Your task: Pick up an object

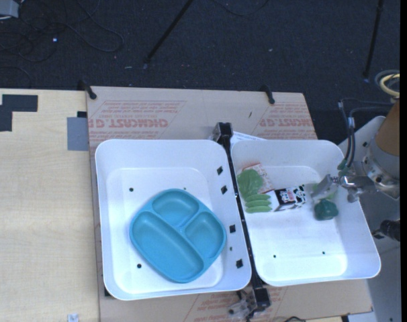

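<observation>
Claw seemingly above teal object

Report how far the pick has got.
Done: the gripper is at the right bin's far right side, just above the teal object. In hand: nothing visibly; the teal object lies on the bin floor below the gripper. Left: grasp and lift one item. The green glove-like piece and small black-and-white item lie untouched; the blue divided plate sits in the left bin.
</observation>
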Tool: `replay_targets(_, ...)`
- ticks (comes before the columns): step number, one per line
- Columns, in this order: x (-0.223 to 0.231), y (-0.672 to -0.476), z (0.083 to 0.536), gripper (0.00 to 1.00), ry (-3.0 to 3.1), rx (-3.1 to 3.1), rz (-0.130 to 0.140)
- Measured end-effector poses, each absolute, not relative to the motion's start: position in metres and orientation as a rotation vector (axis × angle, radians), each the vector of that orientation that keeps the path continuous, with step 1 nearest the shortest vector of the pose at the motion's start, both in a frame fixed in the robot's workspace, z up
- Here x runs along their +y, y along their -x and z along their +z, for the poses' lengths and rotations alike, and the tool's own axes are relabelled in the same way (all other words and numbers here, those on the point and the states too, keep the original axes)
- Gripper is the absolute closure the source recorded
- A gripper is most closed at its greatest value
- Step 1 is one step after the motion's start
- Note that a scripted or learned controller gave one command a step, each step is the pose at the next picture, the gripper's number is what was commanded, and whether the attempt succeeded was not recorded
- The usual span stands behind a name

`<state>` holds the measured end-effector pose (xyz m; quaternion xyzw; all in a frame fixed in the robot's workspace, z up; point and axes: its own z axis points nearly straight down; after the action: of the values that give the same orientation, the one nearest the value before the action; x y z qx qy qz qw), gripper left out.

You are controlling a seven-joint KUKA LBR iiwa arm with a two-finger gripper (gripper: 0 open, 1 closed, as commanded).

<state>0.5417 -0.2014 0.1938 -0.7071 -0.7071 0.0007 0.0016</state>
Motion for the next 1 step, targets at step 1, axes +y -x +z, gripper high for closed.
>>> replay_targets(1, -0.1973, -0.5446, 0.1507, 0.00, 2.218, -2.218, 0.003)
